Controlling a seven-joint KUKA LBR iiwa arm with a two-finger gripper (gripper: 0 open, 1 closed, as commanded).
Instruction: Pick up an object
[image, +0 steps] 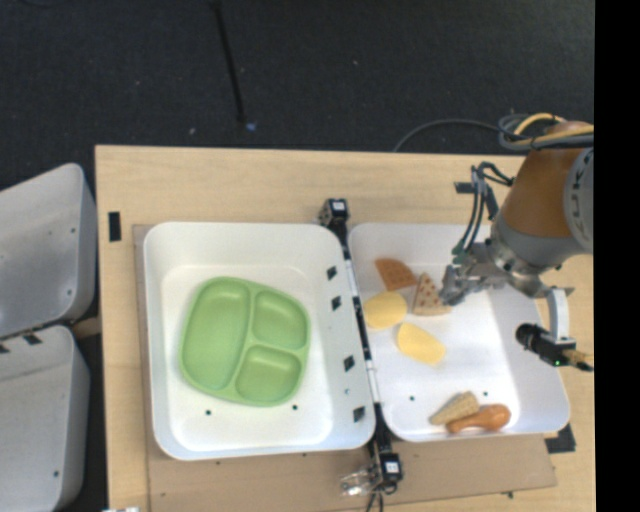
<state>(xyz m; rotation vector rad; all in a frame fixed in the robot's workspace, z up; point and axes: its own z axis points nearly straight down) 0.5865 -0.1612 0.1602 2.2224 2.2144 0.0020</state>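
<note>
The end effector (455, 285) sits low in the right bin (520, 400), in its upper middle part, right against the brown speckled cracker-like piece (428, 295). Whether it is open or closed on that piece cannot be told from this view, since the dark tip and the piece overlap.

The arm (540, 205) enters from the right, its orange band above a grey wrist, and leans down and leftward toward the bin's centre. Cables loop over the wrist, and a small black fitting with a white bracket (548, 340) hangs just below the wrist on the right side.

Around the tip lie other food items. An orange-brown wedge (394, 273) lies just left of the speckled piece, touching or nearly touching it. A round yellow item (385, 311) rests below that wedge, near the bin's left wall. A second yellow item (421, 344) lies just below and right of it. At the bin's lower edge a tan slice (455, 408) leans against an orange sausage-like item (480, 419), well apart from the tip.

The left bin (165, 420) holds a green plate (245, 341) with 3 compartments. Both bins rest on a light wooden surface (250, 185).
</note>
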